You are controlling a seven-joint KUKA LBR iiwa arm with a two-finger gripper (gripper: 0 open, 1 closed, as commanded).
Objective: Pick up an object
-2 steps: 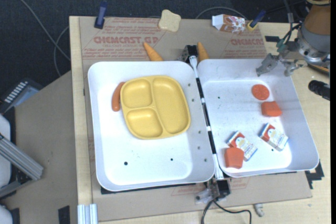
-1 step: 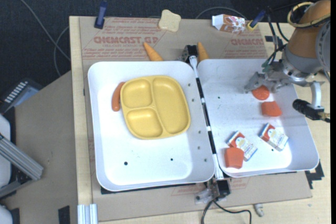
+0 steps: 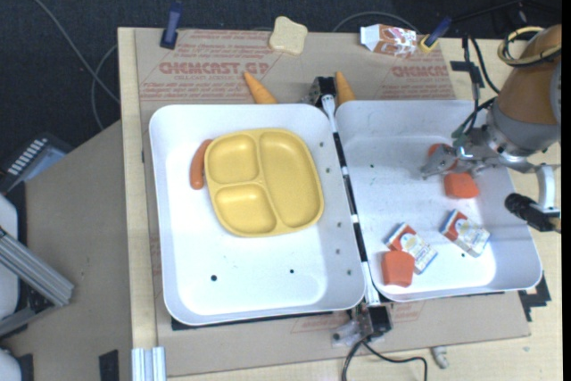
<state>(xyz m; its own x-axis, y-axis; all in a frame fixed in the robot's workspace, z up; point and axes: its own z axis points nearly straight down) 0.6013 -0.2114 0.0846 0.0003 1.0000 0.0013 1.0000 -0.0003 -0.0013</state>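
Camera view: gripper (image 3: 443,160) low in right-hand shallow white bin (image 3: 384,134), poised for a pick; jaws' state impossible to tell. Target, a small orange-red block (image 3: 461,185), flat on bin floor just beside gripper, ungrasped. Yellow three-compartment plastic tray (image 3: 264,180) in left bin, well apart.

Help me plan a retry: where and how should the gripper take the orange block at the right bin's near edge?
Take the orange block across its two flat side faces, coming straight down. It stands clear of the small carton only on its left, so likely close left-to-right.
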